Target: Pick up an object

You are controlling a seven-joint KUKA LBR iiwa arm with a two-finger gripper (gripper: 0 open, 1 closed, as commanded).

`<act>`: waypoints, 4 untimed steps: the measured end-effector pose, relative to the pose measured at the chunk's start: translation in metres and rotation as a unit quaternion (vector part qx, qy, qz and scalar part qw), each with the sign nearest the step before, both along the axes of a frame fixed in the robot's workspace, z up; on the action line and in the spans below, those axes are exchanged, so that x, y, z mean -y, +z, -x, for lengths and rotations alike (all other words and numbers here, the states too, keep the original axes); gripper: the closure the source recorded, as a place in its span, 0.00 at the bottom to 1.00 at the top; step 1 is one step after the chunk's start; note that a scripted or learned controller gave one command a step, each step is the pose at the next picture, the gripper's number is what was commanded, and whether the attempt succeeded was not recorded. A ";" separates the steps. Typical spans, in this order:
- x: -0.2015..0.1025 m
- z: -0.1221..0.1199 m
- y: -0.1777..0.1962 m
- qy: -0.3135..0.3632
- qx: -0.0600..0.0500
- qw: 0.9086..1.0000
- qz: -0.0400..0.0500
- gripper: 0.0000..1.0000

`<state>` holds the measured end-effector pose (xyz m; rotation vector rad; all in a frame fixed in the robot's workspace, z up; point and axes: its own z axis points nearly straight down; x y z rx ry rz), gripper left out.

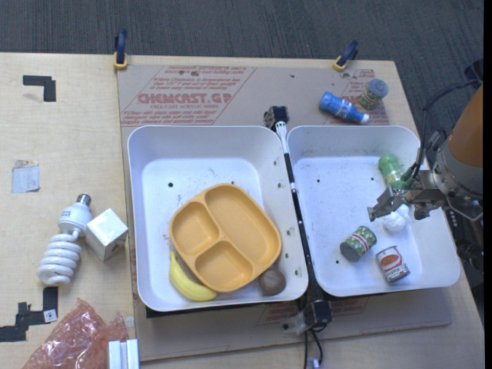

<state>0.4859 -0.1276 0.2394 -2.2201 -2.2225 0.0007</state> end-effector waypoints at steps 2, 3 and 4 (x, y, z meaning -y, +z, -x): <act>0.068 -0.084 -0.059 0.000 0.001 1.000 0.000 0.00; 0.054 -0.098 -0.147 0.000 0.000 1.000 0.000 0.00; 0.036 -0.028 -0.145 -0.001 0.000 1.000 0.000 0.00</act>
